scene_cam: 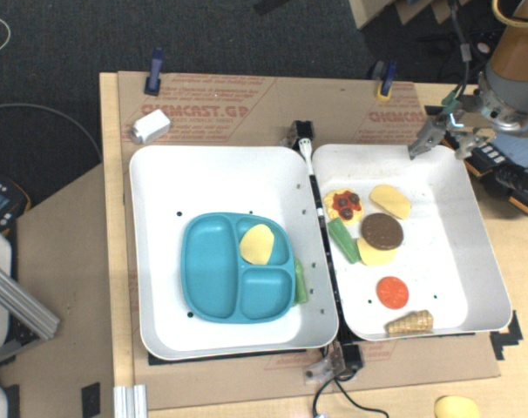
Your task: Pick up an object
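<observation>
My gripper (439, 146) hangs over the far right corner of the right bin (473, 259), its fingers spread with nothing between them. It is well behind the toy food lying in that bin: a red topped piece (344, 204), a yellow wedge (390, 201), a brown disc (382, 230) resting on a yellow slab (375, 253), a green stick (341, 237), a red disc (392, 292) and a tan cone (409, 322). In the left bin (159, 198) a teal divided plate (216, 273) holds a yellow piece (257, 244), with a green strip (300, 281) by its right rim.
Both bins rest on a cardboard sheet (247, 103) held by blue clamps (153, 70) at the back. A small white block (151, 126) lies behind the left bin. A black clip (303, 133) joins the bins. A yellow object (456, 406) lies at the bottom right.
</observation>
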Available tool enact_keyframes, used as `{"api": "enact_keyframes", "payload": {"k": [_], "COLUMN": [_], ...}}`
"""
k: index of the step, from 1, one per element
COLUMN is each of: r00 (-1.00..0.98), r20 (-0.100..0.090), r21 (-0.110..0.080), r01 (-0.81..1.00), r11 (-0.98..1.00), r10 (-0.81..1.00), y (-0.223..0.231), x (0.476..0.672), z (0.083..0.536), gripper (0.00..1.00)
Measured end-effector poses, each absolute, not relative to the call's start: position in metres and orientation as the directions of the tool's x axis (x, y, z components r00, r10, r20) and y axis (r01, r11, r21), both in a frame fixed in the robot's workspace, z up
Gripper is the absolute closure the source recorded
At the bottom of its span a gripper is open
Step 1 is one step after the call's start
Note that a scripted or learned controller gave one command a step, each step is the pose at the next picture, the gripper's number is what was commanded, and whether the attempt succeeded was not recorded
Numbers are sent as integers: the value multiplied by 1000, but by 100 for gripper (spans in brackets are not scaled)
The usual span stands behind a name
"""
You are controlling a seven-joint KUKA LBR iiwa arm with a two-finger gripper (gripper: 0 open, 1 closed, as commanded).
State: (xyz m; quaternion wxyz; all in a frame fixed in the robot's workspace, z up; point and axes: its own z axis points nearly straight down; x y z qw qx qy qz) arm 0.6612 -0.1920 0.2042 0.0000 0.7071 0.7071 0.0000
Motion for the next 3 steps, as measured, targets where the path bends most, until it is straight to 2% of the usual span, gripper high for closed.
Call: {"api": "enact_keyframes", "payload": {"k": [1,2,3], "r00": [2,-2,-1], "r20": [-8,-5,-6], "r21": [15,6,14], "r01": [1000,1000,1000], "r11": [-2,2,1], "r10": [1000,1000,1000], "y": [-227,-224,-219], "x": [653,653,631], "z": [322,324,426], "gripper": [0,100,100]}}
